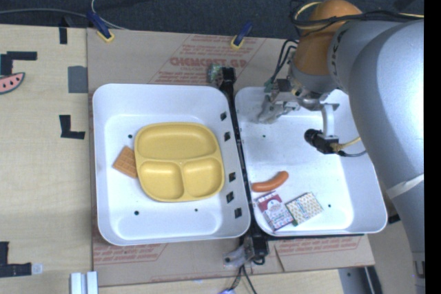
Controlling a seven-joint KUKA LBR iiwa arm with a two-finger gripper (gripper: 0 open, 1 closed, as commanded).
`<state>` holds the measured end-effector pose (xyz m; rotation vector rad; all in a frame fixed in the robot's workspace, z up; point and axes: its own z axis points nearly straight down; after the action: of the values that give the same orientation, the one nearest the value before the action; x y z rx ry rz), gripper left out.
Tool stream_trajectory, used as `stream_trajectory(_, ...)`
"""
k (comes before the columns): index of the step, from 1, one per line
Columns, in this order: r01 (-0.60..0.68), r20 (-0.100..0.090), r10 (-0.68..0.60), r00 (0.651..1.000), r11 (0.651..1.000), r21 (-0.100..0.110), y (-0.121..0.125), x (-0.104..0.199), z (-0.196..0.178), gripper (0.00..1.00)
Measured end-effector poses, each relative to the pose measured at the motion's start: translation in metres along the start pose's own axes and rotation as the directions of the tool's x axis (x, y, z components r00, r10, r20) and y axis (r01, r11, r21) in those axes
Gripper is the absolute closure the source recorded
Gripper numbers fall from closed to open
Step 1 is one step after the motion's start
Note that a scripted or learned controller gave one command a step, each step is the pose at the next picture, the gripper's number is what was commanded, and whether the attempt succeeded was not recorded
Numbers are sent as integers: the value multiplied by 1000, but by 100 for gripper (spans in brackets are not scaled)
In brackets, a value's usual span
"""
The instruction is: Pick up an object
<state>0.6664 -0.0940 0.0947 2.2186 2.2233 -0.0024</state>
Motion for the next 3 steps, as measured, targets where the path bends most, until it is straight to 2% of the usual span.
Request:
stream_trajectory(1,0,0,0,1000,1000,0,0,0,0,0)
stream_trajectory(2,0,0,0,1000,1000,0,2,-1,10,0)
stream_trajectory(3,0,0,0,1000,1000,-1,2,0,0,100)
